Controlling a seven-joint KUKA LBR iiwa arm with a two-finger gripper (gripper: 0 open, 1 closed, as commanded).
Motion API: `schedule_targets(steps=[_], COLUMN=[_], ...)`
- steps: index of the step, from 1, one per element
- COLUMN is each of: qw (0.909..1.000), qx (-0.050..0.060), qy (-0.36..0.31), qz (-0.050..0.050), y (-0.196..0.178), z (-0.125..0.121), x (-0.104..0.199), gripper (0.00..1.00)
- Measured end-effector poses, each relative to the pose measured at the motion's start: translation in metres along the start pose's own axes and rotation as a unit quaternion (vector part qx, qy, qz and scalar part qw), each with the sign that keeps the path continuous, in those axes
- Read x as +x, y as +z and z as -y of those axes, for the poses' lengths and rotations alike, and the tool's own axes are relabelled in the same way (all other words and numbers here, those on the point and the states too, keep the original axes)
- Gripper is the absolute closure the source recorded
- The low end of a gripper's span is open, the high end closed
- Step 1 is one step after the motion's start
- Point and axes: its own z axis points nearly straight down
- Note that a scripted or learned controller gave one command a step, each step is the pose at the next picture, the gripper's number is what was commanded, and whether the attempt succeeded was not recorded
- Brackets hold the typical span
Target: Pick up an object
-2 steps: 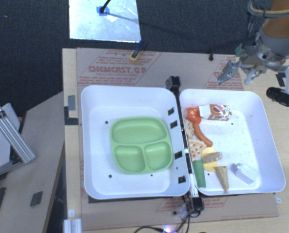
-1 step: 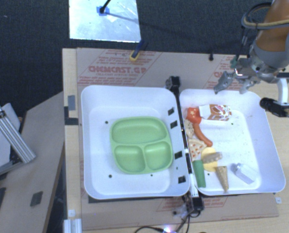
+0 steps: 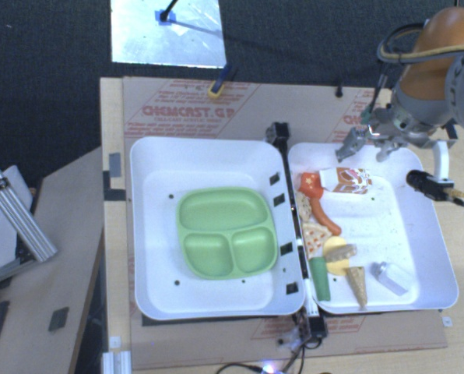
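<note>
My gripper (image 3: 367, 147) hangs over the far edge of the right bin (image 3: 427, 240), fingers spread and nothing between them. Just below it lies a white and orange carton (image 3: 352, 180). Along the bin's left side sit a red toy piece (image 3: 309, 184), an orange carrot-like piece (image 3: 324, 214), a pizza slice (image 3: 316, 236), a yellow piece (image 3: 338, 254), a green cucumber (image 3: 319, 278) and an ice cream cone (image 3: 358, 284). A small grey bottle (image 3: 391, 277) rests near the front right corner.
The left bin (image 3: 150, 209) holds a green divided plate (image 3: 223, 232). Black clips line the wall between the two bins (image 3: 288, 216). A shiny sheet (image 3: 167, 22) lies beyond the bench at the back.
</note>
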Motion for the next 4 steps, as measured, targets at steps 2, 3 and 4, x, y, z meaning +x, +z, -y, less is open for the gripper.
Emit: schedule_targets(steps=[2,3,4], qw=[1.0,0.9999,1.0], qx=[-0.009,-0.013,-0.004], qy=[0.0,-0.001,0.0], qz=[0.001,0.0,0.001], y=[0.073,0.06,0.009], z=[-0.004,-0.007,-0.01], x=[-0.005,-0.004,-0.013], gripper=[0.0,1.0,1.0])
